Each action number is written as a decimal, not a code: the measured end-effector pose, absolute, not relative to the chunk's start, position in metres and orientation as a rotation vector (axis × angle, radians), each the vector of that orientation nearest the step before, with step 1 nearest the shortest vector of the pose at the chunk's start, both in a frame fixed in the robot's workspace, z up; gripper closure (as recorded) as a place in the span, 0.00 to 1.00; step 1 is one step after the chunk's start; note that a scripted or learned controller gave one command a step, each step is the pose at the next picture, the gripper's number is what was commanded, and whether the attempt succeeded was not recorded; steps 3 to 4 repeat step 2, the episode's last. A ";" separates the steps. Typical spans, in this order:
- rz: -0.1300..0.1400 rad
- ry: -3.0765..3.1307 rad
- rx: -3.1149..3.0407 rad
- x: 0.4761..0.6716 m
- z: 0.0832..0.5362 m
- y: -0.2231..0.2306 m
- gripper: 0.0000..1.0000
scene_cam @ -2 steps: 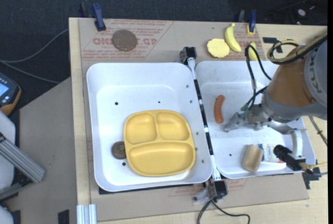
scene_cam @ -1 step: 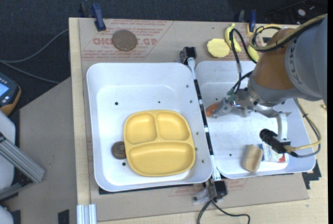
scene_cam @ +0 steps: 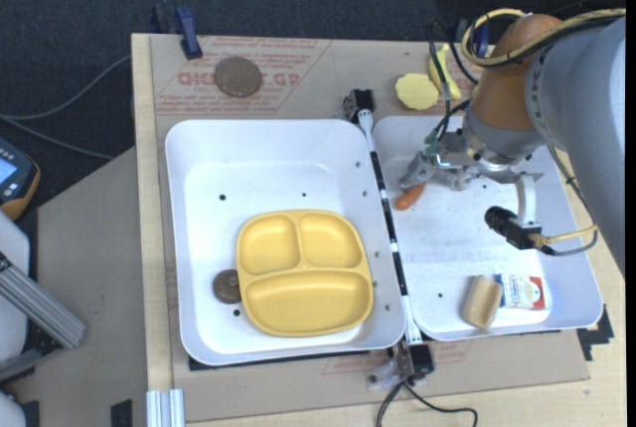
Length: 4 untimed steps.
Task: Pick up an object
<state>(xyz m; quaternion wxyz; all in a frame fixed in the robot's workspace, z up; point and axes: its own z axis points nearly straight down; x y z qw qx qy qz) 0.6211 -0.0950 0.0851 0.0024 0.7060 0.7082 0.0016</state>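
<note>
Orange carrot-like piece (scene_cam: pixel 408 198) at nine o'clock in right bin (scene_cam: pixel 556 311), touching gripper (scene_cam: pixel 425 169); open or closed, impossible to tell. Could slide against bin wall if nudged rather than pinched.

Colours noted, both white bins (scene_cam: pixel 189 216)

Orange carrot-like piece (scene_cam: pixel 408 199) just left of the gripper (scene_cam: pixel 429 169); yellow divided plate (scene_cam: pixel 303 271) and brown disc (scene_cam: pixel 227 287) well left; tan cylinder (scene_cam: pixel 482 301) and red-blue-white packet (scene_cam: pixel 521 293) below; grey arm (scene_cam: pixel 586 97), orange band.
</note>
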 end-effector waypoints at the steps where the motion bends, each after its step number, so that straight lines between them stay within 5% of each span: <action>1: 0.002 2.221 2.217 0.619 0.095 -0.095 1.00; 2: 0.016 2.228 2.206 0.608 0.199 -0.018 1.00; 4: 0.016 2.228 2.206 0.608 0.199 -0.018 1.00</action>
